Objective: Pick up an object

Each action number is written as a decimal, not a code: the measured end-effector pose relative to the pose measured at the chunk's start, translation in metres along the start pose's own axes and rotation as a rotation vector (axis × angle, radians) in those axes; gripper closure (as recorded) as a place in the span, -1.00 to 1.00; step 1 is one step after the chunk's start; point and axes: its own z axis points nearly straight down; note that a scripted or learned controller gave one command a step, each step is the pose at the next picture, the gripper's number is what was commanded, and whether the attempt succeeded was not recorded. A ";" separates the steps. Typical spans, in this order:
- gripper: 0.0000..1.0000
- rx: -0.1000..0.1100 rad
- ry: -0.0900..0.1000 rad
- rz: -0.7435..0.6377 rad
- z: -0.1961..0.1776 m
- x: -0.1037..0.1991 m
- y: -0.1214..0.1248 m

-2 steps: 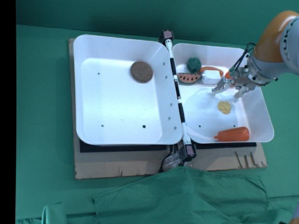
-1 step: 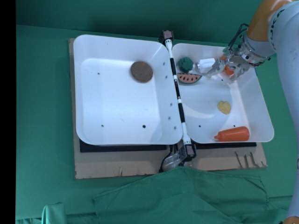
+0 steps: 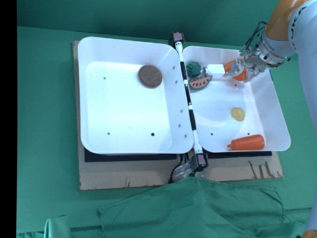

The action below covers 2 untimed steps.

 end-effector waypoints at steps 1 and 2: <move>1.00 0.010 0.007 -0.001 -0.057 0.008 0.007; 1.00 0.007 0.007 -0.009 -0.117 0.013 0.002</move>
